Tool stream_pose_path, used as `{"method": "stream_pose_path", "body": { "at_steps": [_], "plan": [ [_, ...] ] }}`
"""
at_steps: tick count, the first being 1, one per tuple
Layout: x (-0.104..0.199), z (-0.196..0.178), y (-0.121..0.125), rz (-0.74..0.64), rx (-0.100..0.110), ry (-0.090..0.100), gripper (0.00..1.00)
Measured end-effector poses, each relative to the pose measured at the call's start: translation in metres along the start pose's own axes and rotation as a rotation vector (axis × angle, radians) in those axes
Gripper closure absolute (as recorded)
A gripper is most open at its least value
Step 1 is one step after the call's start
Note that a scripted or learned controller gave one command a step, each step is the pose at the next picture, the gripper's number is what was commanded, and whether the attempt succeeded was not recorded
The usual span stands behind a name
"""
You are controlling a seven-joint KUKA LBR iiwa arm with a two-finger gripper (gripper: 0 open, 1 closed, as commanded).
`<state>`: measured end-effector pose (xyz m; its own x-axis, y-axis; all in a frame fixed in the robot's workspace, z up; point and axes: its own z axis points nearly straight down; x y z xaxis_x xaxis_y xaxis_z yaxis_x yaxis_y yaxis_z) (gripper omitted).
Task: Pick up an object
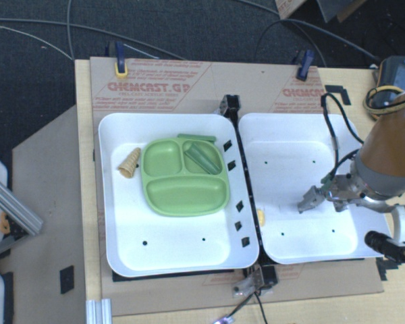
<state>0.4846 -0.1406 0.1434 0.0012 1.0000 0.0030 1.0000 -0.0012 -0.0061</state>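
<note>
The arm comes in from the right and its gripper hangs over the right bin, near the middle of that bin's floor. The jaws are small and grey, and I cannot tell if they are apart or closed. Nothing can be seen between them, so no thing is picked up yet.

The things to pick are in the left bin. A green plate with three parts lies near that bin's far edge. A darker green piece rests in the plate's far right part. A little tan cone lies just beside the plate, on the side toward the bin's left edge. A small yellow bit sits at the wall between the two bins.

This looks like the reaching step. Next, I think the arm must go over a thing, come down, and close on it.
</note>
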Motion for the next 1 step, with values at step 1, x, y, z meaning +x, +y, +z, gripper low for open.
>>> {"method": "stream_pose_path", "body": {
  "at_steps": [1],
  "plan": [
    [0.0007, 0.0529, -0.0006, -0.001, 0.001, 0.001, 0.0]
  ]
}}
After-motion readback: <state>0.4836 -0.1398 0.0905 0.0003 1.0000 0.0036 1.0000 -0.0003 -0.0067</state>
